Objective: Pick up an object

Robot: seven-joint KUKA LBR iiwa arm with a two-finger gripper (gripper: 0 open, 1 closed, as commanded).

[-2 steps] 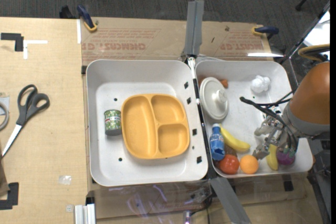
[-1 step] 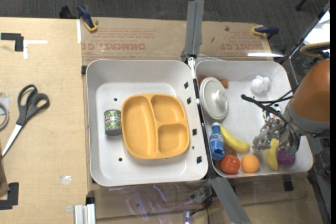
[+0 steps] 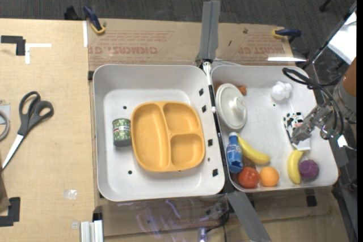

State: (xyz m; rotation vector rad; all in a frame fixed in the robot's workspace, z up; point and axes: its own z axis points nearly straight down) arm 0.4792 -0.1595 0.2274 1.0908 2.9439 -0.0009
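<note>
Camera view: pincer (image 3: 302,132) just above short banana (image 3: 294,166), apart.

You see two white bins (image 3: 102,139) — one at 9 o'clock holds a yellow-orange tray (image 3: 168,136) and a little green can (image 3: 121,132). At 3 o'clock sit two yellow bananas (image 3: 253,151), a purple ball (image 3: 309,169), an orange (image 3: 269,177), a red tomato (image 3: 248,177), a blue bottle (image 3: 233,153) — and black-handled scissors (image 3: 28,116) at 9.
</note>
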